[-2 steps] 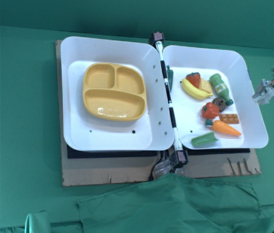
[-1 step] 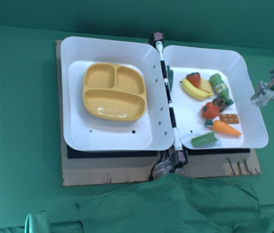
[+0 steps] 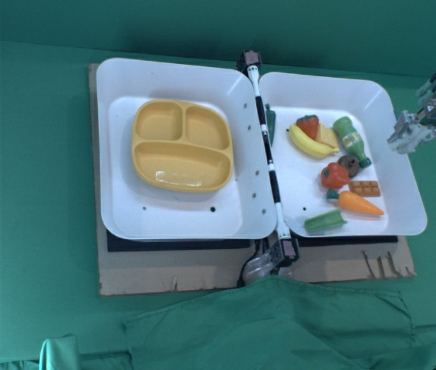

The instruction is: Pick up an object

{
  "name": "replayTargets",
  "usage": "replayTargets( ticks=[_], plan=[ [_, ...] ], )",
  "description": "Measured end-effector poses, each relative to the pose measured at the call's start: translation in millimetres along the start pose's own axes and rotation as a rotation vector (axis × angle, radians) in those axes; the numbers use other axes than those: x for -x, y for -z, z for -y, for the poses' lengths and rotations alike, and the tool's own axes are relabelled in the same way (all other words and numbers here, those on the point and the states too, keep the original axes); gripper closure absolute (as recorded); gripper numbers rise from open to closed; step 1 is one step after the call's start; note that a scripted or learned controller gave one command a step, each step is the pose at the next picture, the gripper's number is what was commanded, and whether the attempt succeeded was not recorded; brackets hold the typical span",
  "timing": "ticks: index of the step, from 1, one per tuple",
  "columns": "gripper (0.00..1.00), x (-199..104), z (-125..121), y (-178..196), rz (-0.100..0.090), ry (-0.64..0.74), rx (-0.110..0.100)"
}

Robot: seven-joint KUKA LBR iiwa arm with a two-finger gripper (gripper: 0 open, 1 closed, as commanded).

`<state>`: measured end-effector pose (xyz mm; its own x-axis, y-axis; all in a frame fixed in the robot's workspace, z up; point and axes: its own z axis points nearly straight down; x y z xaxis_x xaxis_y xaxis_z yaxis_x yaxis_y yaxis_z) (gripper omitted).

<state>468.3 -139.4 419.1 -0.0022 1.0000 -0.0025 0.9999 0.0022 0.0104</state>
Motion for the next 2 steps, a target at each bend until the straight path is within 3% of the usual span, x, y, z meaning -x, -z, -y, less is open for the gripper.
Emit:
replayTargets(
  ticks=[2],
  plan=[
    [1.00,-107,-8,-35,-0.003,0.001,-0.009]
  ],
)
